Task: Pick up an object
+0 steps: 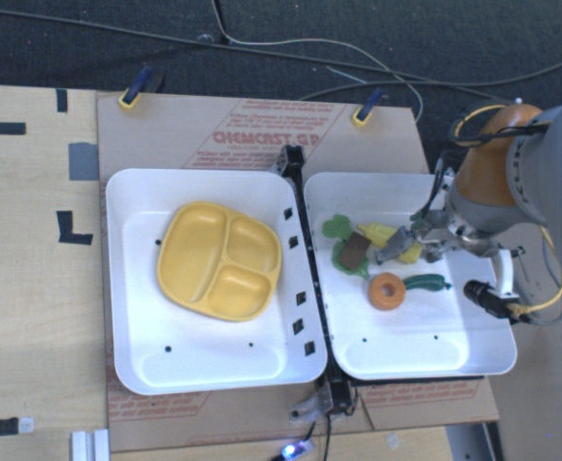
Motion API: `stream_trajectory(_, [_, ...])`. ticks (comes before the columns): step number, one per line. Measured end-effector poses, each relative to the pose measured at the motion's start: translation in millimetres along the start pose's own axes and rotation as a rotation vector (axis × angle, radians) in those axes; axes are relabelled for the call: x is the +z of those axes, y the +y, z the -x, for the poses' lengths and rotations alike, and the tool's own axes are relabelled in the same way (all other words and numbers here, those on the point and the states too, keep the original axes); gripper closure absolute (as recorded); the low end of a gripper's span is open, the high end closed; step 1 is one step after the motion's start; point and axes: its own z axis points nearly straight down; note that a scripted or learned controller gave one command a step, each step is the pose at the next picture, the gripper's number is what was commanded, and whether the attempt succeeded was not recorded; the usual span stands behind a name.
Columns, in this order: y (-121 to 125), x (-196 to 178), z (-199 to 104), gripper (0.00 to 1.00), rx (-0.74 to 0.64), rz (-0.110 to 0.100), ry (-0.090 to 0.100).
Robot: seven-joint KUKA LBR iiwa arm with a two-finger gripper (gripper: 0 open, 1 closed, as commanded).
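Yellow object (384, 235) lies in the right bin (482, 353), long axis roughly left-right, directly beneath the gripper (403, 245). Jaw state cannot be determined; no grasp is visible.

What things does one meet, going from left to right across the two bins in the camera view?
Yellow divided plastic tray in the left white bin → green leaf-shaped toy → round orange toy → tool → green-handled item, all within the right white bin.
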Motion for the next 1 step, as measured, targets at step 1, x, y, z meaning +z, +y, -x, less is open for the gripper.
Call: stream_trajectory(1, [1.4,-13.8,0.3,1.00,-0.001,0.004,-0.001])
